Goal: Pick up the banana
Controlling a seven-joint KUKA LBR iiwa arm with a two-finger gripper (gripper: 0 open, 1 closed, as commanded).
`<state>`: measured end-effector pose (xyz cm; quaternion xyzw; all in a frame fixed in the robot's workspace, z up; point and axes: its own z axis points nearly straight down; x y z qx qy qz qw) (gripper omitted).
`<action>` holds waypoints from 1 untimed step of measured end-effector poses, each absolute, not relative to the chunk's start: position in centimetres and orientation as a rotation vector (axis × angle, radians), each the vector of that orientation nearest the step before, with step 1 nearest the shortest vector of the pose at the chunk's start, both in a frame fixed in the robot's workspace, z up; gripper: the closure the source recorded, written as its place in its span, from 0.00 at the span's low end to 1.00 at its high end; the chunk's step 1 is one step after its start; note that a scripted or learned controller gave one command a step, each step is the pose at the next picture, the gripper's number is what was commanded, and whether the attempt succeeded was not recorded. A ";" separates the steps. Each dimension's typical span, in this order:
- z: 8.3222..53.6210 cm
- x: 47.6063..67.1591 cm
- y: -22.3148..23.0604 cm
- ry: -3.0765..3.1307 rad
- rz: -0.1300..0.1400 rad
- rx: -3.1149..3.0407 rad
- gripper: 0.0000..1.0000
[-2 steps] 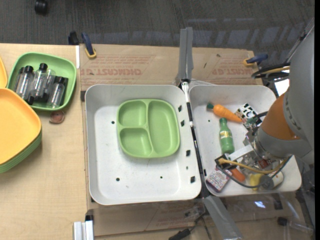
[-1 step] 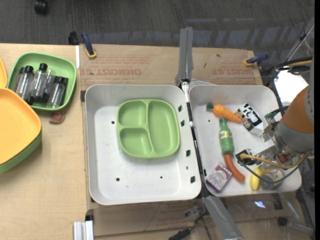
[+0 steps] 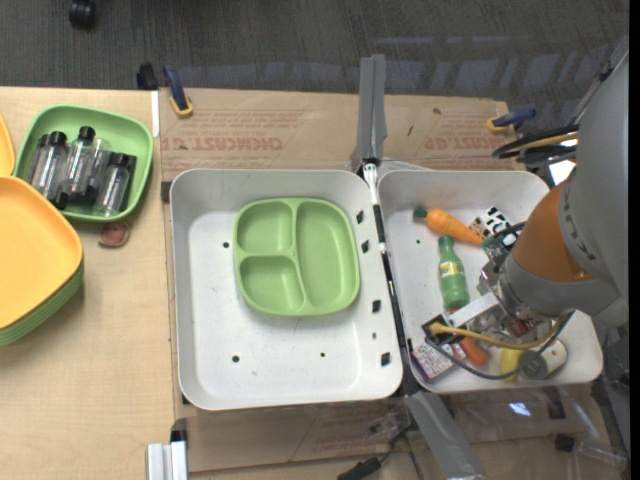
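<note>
Gripper (image 3: 497, 330) is working low in the right bin (image 3: 410, 193), its opening impossible to tell, just beside the banana (image 3: 510, 360) near the front wall. You are approaching; next, close squarely on it.

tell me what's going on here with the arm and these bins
A grey arm with an orange band reaches into the right bin, its gripper low over the clutter at the near end, where a banana lies. A carrot and a green bottle lie farther back. The left bin holds a green divided plate. Nothing looks lifted yet.
</note>
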<state>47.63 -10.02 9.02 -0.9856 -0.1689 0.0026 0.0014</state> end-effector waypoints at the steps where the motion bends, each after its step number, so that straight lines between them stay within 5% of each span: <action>1: 9.0 47.6 -10.4 -0.540 0.009 -3.093 1.00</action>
